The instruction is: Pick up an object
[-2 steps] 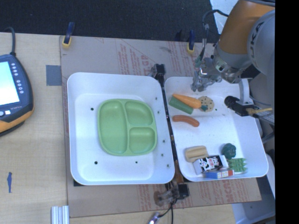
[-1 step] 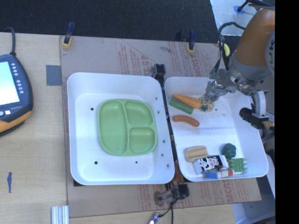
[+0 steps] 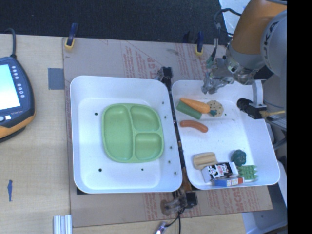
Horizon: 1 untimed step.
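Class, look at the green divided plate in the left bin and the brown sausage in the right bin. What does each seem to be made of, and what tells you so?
Green divided plate: probably matte moulded plastic, given its even pale colour and soft rounded compartment ridges. Brown sausage: likely smooth plastic toy food, uniformly coloured with a slight sheen; rubber can't be ruled out.

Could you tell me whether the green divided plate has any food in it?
Empty. The green plate lies flat in the left bin, and all three of its compartments show bare green.
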Each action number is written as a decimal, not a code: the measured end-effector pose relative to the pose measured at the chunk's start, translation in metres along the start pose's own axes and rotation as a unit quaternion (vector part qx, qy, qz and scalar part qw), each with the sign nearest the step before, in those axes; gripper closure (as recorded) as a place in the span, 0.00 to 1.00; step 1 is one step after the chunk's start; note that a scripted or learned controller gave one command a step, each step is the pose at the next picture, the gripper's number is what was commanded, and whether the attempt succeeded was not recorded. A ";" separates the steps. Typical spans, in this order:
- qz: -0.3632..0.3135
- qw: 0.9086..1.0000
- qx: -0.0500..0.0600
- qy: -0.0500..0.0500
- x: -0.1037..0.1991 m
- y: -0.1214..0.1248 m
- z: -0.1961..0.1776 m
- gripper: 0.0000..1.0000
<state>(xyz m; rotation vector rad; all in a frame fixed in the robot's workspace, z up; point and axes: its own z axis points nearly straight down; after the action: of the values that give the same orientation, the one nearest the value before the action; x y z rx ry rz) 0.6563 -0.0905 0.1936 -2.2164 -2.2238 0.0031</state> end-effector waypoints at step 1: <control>-0.001 1.000 0.001 -0.001 -0.008 -0.066 0.010 1.00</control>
<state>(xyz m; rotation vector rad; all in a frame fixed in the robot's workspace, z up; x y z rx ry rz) 0.5907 -0.0987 0.1839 -2.2144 -2.2251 0.0064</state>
